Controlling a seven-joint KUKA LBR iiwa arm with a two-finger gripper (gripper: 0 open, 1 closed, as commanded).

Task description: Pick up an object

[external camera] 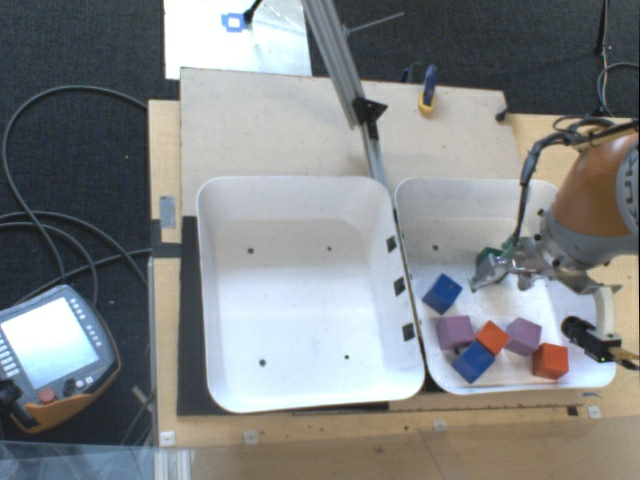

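Reaching in from the right, the grey-and-orange arm (592,208) hangs over the right bin (440,200), with the left bin (225,203) beside it. The gripper (490,268) sits just above and right of the blue cube (442,293); whether it is wide or narrow I cannot tell. That cube stands apart from the cluster nearer the front wall: two purple cubes (456,331), two orange cubes (549,360) and another blue cube (474,360). Choosing the lone cube seems wisest; centre over it, square to its faces, then descend.
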